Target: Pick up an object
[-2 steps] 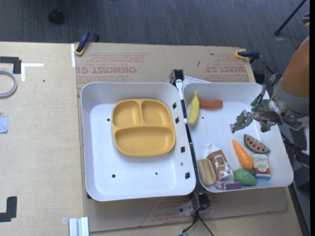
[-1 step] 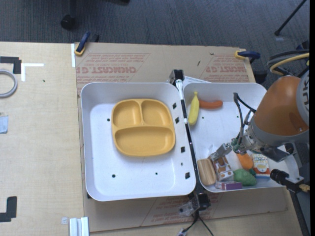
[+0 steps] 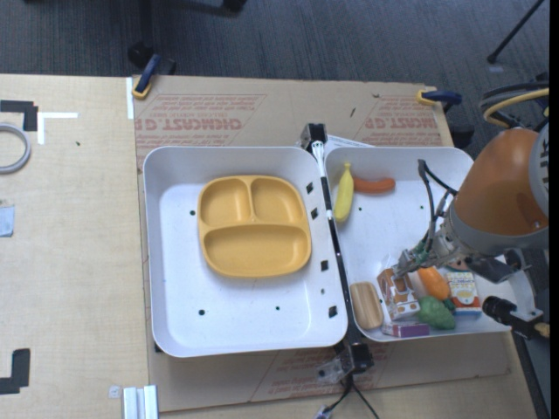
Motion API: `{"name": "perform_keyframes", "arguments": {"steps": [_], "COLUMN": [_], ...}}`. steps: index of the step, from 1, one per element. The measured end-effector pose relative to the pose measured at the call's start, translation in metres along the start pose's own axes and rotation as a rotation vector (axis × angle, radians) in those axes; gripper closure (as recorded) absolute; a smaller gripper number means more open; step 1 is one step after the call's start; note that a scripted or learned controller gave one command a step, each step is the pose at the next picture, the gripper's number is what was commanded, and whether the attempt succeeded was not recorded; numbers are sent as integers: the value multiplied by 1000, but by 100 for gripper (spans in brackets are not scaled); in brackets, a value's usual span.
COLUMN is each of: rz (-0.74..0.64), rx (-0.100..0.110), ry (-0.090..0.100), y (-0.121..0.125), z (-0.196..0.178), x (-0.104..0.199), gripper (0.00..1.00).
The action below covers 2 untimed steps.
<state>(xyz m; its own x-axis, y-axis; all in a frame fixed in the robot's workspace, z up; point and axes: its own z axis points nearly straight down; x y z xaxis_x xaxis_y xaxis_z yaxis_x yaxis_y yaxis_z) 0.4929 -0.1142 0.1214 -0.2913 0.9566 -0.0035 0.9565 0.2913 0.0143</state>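
At the front of the right bin (image 3: 376,157) lie one bread roll (image 3: 365,305), one carton (image 3: 400,293), one purple box (image 3: 406,329), one green thing (image 3: 438,313), one carrot (image 3: 432,282) and one white box (image 3: 462,288). The gripper (image 3: 414,261) is down among them; how it stands I cannot tell. One banana (image 3: 343,193) and one sausage (image 3: 375,184) lie at the back. The left bin (image 3: 170,286) has one yellow plate (image 3: 255,225).

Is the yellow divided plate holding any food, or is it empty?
Empty. The yellow divided plate in the left bin shows three bare compartments.
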Motion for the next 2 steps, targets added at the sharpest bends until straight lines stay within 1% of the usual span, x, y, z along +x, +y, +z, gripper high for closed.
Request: {"name": "perform_keyframes", "arguments": {"steps": [1, 2], "rz": [65, 66], "rx": [12, 13], "ry": [1, 2], "y": [5, 5], "z": [-133, -133], "x": [58, 58], "gripper": [100, 0]}}
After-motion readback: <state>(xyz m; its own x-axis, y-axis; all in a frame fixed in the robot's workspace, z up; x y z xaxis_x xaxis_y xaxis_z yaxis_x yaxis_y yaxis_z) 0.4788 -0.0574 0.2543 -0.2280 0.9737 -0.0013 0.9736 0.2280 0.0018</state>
